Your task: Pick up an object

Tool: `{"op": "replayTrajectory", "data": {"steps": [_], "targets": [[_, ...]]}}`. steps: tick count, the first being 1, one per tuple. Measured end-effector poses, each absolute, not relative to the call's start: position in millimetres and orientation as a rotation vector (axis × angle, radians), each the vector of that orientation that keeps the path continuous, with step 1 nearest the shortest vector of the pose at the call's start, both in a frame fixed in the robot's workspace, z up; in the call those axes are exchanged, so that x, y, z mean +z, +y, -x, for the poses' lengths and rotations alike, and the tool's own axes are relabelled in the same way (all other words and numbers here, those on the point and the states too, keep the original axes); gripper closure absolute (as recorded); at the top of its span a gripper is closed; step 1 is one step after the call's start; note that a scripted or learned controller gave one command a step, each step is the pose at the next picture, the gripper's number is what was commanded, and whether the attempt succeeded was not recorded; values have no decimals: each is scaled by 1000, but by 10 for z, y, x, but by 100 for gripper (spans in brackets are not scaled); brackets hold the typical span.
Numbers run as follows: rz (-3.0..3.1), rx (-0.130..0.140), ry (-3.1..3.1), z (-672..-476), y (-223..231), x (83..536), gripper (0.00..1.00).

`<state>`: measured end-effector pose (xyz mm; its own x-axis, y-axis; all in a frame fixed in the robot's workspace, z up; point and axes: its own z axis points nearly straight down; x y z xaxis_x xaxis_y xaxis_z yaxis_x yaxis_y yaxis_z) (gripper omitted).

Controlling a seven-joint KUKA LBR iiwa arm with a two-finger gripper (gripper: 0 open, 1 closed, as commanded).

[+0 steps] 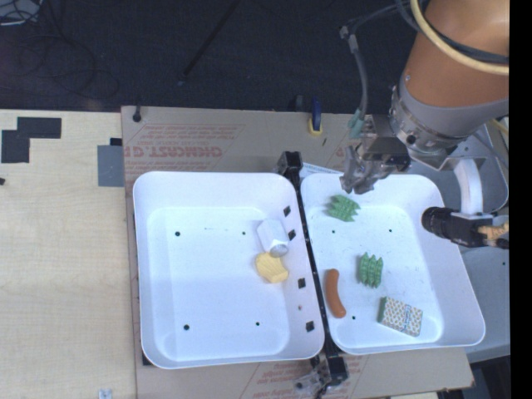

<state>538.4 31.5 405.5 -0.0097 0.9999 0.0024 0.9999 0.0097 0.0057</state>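
Nearest the lens, a patterned green packet (400, 316) lies in the right bin (453, 223) with an orange sausage-shaped piece (334, 293) and two green leafy pieces (370, 269) (342, 207), while the left bin (158, 223) holds a white cylinder (273, 236) touching a yellow lump (271, 268). Both bins rest on a cardboard sheet (208, 144) over the pale wooden table (58, 273), dark floor and cables behind. Cut off at the frame's top, the arm (457, 56) hangs its tool (362, 179) over the right bin's far edge, just above the upper leafy piece; its tip is too dark to tell how it is set, with nothing visibly held.
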Motion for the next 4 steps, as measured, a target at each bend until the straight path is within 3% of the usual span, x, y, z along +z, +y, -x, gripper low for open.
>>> {"op": "replayTrajectory", "data": {"steps": [1,2,3,4], "targets": [[-2217,-2,2229,-5417,885,4022,100],[-2237,-16,2215,-4884,-3,3375,100],[-2232,-10,2217,-4744,-536,3065,100],[-2220,0,2219,-5383,-738,3244,100]]}}
